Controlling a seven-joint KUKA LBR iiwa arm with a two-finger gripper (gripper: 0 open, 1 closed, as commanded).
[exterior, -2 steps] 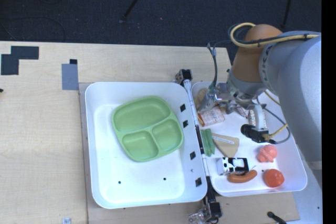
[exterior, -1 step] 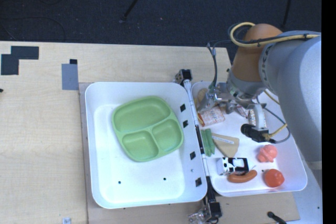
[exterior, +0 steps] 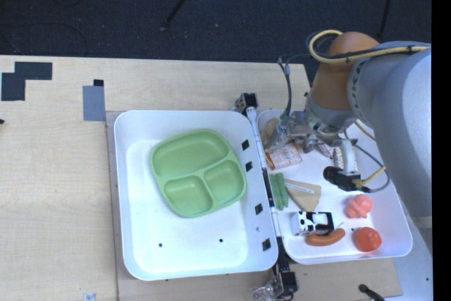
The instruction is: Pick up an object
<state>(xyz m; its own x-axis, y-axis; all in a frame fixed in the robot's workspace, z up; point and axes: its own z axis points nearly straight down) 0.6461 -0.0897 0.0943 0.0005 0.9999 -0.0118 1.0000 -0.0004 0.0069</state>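
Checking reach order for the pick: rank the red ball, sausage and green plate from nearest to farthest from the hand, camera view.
The hand is at the far end of the right bin.
1. red ball, near right corner of the right bin.
2. sausage, near edge of the right bin; too close to the ball to rank firmly.
3. green plate, in the left bin, clearly farthest.

Objects lying in the right bin [exterior: 394, 250], lower right of the frame. A red tomato-like ball [exterior: 367, 239] is sitting near the bin's lower right corner, with a pink lumpy piece [exterior: 359, 206] just above it. A brown sausage [exterior: 325, 237] is lying flat beside a black-and-white cow-patterned item [exterior: 313, 222]. A green strip [exterior: 277, 191] is lying along the left wall, beside a tan wedge [exterior: 304, 189]. A printed packet [exterior: 283, 156] is lying further up.
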